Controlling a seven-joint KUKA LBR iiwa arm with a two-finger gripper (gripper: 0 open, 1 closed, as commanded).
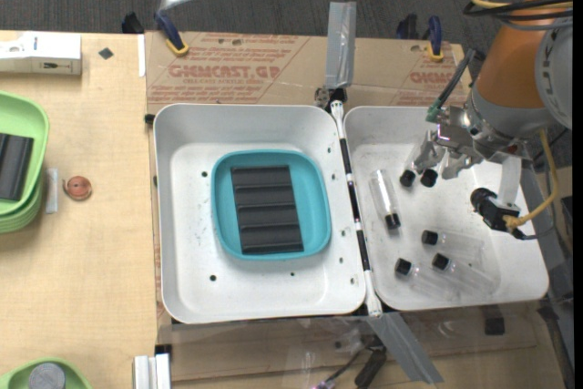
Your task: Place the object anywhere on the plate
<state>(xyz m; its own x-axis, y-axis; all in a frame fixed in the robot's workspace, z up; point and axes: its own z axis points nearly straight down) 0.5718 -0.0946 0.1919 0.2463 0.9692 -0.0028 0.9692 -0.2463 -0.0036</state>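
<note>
Beside the bin divider, clear tube (384,199) lying lengthwise, black cap nearest camera, tool (418,178) released, apart.

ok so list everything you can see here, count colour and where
bins: two, white, side by side on the bench
plate: one, teal, square, in the left-hand bin
ridged block: one, black, lying on the plate
vials: about four, clear with black caps, loose in the right-hand bin
cardboard sheet: one, brown, printed, behind the bins
clamps: two, blue and yellow, on the cardboard
green trays: stacked, at the far left edge
arm: one, grey with orange band, from the right
gripper: one, above the right-hand bin
</note>
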